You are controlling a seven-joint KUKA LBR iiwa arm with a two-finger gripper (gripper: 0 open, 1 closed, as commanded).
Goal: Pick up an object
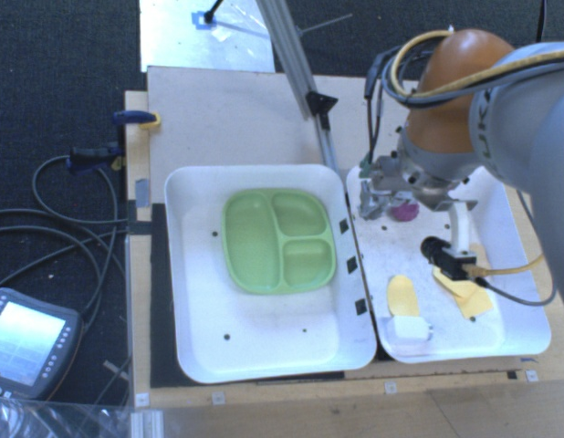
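Observation:
My gripper (pixel 371 204) hangs low over the far left corner of the right bin (pixel 530 328), close to the wall between the two bins. A small purple object (pixel 406 212) lies just to its right, partly hidden by the wrist; whether the two touch cannot be made out. Nearer the front of that bin lie a yellow oval piece (pixel 402 293), a white block (pixel 410 328) and a flat yellow piece (pixel 471 297). Nothing shows between the gripper's tips.
A green divided plate (pixel 277 240) lies in the middle of the left bin (pixel 186 272). A slanted metal pole (pixel 291 48) rises behind the bins. The grey arm with its orange band (pixel 455 89) covers the right bin's far side.

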